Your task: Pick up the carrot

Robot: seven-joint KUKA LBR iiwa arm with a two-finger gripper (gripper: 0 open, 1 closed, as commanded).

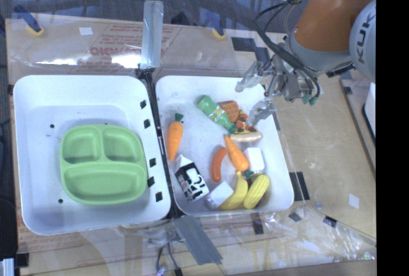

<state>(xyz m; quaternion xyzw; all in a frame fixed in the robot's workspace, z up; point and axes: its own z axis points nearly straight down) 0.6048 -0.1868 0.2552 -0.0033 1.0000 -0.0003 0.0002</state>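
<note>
Orange carrot [174,139], green top; green divided tray [102,164]; white bins [32,92]; yellow banana [237,193]; black-and-white carton [191,180].

Brightness: even and fairly bright across the bench, with the dark carpet along the top of the frame dimmer.
Glare: the clear plastic sheet [96,45] at upper left throws pale reflections; the two shallow white bins [35,160] look slightly washed out.
Shadows: soft and short, lying close under the toy food in the right bin.
Sharpness: moderate, with small details soft and the grey two-finger gripper [255,97] slightly smeared.
Colour: saturated green and orange.
</note>
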